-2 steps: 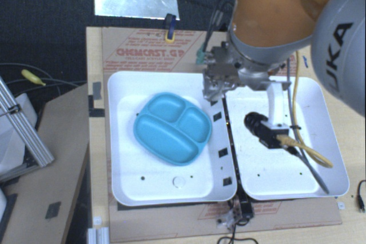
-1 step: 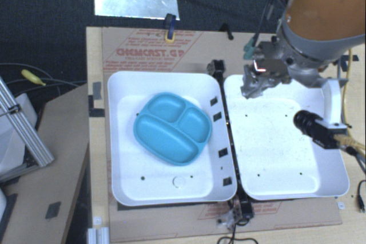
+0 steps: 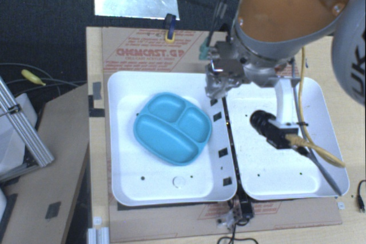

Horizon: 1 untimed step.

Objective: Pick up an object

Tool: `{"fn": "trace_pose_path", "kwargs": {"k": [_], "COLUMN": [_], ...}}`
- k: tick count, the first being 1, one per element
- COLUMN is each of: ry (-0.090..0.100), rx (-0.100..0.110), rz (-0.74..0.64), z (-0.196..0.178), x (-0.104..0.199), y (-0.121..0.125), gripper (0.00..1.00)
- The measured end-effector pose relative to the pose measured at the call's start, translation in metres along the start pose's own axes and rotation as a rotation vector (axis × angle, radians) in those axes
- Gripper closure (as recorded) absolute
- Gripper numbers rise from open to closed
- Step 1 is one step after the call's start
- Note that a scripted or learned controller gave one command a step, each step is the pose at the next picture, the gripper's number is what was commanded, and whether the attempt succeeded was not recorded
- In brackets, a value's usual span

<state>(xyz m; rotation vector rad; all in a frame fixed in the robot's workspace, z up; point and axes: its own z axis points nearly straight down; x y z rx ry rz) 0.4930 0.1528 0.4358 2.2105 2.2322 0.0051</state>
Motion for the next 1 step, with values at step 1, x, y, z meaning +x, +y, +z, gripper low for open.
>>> {"fn": "trace_pose_path", "kwargs": {"k": [1], "ry": [-0.001], "rx": [0.000], "rz": [0.006], "z": [-0.0006], "x": [-0.0039], "y": [0.0002], "gripper": [0.00]}}
